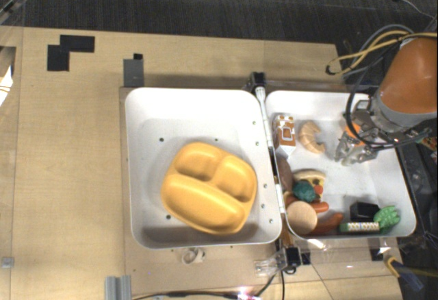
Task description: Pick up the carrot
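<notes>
A small orange carrot [317, 190] with a teal-green top lies in the right bin [397, 175], near its left wall, among other toy foods. My gripper [352, 151] hangs over the upper middle of that bin, up and to the right of the carrot and well apart from it. The grey wrist with its orange band [410, 76] reaches in from the right. Nothing is seen held in the gripper.
A croissant [312, 135] and a small box [284, 130] lie left of the gripper. A beige ball [301, 216], a red sausage [330, 220], a black piece [363, 210] and a green item [387, 216] crowd the bin's front. A large yellow bread-like shape [209, 187] is in the left bin [147, 127].
</notes>
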